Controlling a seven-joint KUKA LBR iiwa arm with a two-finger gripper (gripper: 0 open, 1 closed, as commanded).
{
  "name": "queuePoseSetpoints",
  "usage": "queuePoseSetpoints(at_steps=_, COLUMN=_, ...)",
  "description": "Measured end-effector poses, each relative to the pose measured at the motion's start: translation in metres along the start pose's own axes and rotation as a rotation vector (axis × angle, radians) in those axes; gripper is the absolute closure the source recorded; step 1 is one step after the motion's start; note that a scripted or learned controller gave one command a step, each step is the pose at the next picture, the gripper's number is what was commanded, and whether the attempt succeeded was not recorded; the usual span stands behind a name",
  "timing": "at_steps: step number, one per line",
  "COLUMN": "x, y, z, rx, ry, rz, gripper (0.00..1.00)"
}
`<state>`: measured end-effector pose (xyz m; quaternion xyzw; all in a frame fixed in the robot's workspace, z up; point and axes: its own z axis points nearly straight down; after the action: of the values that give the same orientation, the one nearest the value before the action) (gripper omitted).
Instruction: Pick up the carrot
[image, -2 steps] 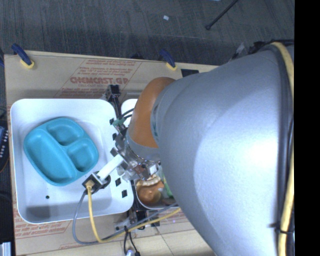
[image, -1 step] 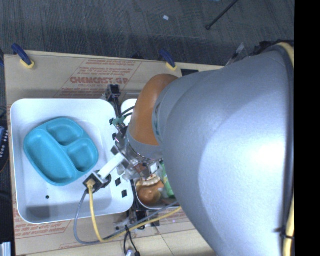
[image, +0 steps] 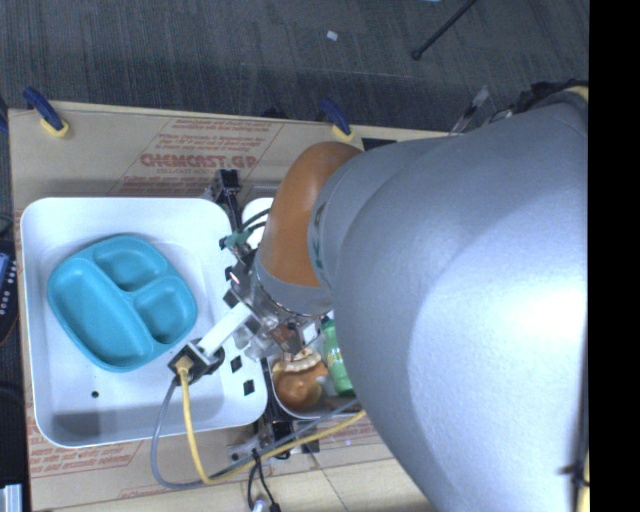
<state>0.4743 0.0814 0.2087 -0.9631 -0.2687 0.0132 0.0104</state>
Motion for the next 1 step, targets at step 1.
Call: queuePoseSetpoints(at_steps=1, x=0.0008, y=-0.0018, z=-0.0090, rx=0.008, ry=-0.005, rz=-0.015, gripper=1.00)
